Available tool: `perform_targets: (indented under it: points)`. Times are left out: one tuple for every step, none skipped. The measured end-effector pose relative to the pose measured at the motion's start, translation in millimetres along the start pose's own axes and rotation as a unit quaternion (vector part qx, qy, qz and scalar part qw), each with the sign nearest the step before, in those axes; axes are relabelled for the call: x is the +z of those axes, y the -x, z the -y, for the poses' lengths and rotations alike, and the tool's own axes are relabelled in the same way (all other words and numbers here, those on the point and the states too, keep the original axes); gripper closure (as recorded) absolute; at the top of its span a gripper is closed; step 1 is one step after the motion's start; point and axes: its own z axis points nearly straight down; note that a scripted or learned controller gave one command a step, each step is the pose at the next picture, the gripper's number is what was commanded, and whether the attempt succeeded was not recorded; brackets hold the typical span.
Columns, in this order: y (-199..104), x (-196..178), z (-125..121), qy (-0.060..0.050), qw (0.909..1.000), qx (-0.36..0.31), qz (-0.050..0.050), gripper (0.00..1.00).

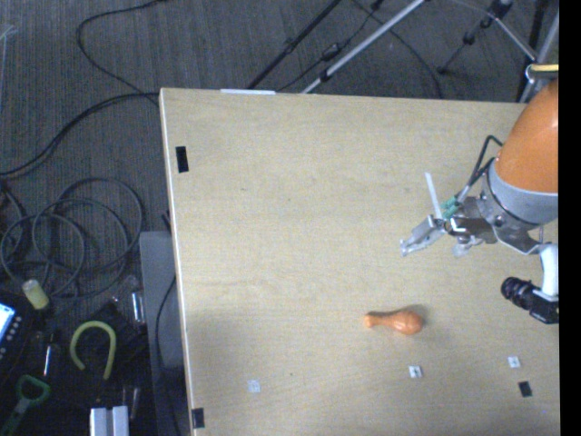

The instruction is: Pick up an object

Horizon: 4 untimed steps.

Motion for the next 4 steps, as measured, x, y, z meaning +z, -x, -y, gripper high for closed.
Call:
perform_targets:
  points:
    - [81.2, 57.8, -55.9, 0.0, 1.0, 0.009, 0.001, 0.0]
    - [77.0, 129.9, -112.4, 0.0, 0.9997, -0.024, 0.002, 0.0]
    - [47.5, 155.7, -148.6, 0.001, 0.9962, -0.087, 0.002, 0.0]
    - [4.9, 155.3, -166.1, 0.002, 0.9696, -0.245, 0.002, 0.0]
